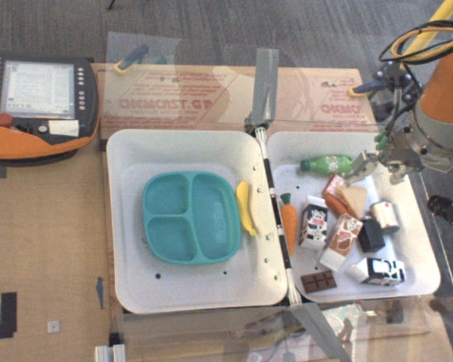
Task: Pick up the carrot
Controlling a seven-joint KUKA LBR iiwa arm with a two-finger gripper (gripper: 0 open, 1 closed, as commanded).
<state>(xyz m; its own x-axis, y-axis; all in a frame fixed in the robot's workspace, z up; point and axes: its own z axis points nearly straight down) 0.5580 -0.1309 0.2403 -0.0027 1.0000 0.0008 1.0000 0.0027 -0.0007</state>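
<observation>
Currently approach phase, nothing grasped. Nearest the camera in the right bin (430,277): a chocolate bar (318,281) and small cartons (379,270). Next, the carrot (288,225), lying lengthwise against the bin's left wall, leaf end away from camera, cow-print carton (312,226) just beside it. Further back, a green bottle (326,164). My claw (377,162) hovers over the far right part, well apart from the carrot; cannot tell whether it is spread or pressed together. Judgement: I should travel left, align across the carrot's width, descend at mid-body, clear of wall and carton.
</observation>
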